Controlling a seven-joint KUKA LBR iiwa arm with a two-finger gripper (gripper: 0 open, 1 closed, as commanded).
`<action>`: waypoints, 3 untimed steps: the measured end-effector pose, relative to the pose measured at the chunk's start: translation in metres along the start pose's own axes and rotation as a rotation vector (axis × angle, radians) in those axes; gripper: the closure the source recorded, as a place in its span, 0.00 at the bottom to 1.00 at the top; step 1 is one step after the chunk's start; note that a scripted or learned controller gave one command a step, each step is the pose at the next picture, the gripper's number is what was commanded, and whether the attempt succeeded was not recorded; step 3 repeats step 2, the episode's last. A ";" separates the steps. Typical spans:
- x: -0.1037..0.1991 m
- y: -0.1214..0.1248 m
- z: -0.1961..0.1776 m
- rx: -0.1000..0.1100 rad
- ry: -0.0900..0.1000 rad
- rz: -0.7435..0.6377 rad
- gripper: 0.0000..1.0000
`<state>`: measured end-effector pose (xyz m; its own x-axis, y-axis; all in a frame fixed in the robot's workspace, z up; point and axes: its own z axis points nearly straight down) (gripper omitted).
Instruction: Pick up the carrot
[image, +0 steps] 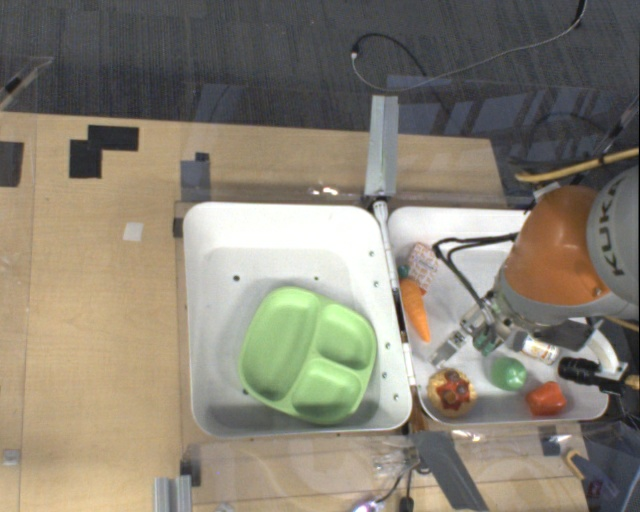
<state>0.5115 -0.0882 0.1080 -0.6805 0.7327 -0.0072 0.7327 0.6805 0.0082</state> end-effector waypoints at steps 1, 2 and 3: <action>-0.060 -0.080 -0.101 0.003 -0.002 -0.076 0.00; -0.063 -0.031 -0.120 0.004 0.001 -0.059 0.00; -0.063 -0.031 -0.120 0.004 0.001 -0.059 0.00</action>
